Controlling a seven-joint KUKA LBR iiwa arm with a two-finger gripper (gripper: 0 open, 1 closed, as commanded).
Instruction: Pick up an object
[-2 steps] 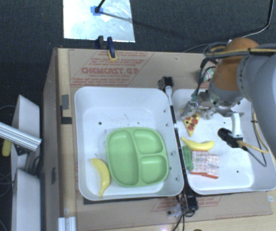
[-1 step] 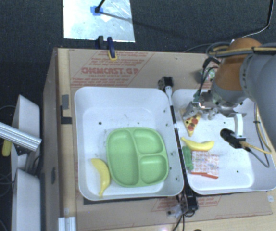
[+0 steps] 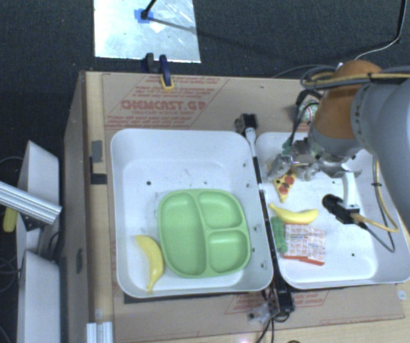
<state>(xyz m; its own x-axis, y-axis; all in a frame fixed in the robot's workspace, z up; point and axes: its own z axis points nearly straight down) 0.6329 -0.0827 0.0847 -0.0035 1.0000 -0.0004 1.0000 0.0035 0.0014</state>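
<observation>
From the camera above the desk (image 3: 191,95), the arm (image 3: 376,113) leans in from the right. Its pincer (image 3: 283,168) sits low in the right bin (image 3: 366,252), at the far left corner, close to the wall shared with the left bin (image 3: 176,159). I cannot tell how far open the pincer is, or whether it has hold of anything.

The likeliest thing to pick is the red and yellow wedge (image 3: 285,185). It lies just under the pincer's tip, on the side nearer the camera, and so close that I cannot say whether the two touch. It is too small for me to judge its long axis with any confidence. To my eye the coming move is a short drop straight down, with hardly any sideways travel.

A little nearer the camera lies a yellow banana (image 3: 296,215), its length running across the bin from left to right. Past it, by the shared wall, are a green piece (image 3: 278,236), a white packet (image 3: 306,242) with red print and an orange strip (image 3: 306,260), all crowded together. The banana is near the wedge but apart from it. I think the shared wall is the tighter constraint, since it leaves little room on that side.

In the left bin a green divided plate (image 3: 203,233) lies with a second banana (image 3: 150,260) beside it, well away from the arm.
</observation>
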